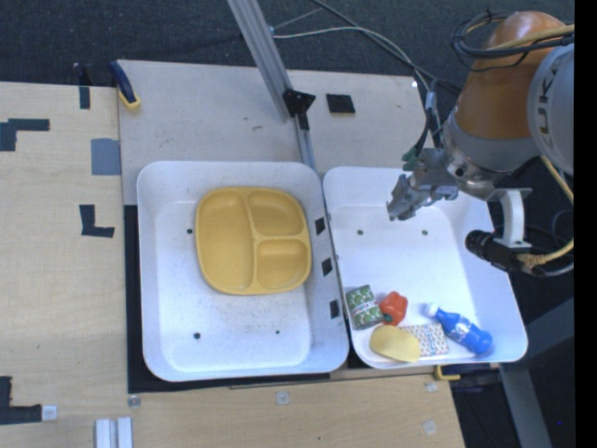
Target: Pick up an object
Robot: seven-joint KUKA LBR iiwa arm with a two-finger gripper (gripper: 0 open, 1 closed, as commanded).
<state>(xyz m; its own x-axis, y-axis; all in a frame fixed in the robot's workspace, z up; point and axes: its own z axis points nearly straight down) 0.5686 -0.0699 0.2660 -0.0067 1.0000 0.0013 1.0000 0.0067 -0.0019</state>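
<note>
I see the tool (403, 205) hanging over the far part of the right bin (438, 259), with nothing between its fingers; how wide they stand I cannot tell. Well apart from it, at the right bin's near edge, lie a green packet (362, 306), an orange piece (395, 307), a yellow lump (395, 344) and a blue bottle (464, 331). The left bin (168, 250) carries a yellow divided plate (253, 240).
</note>
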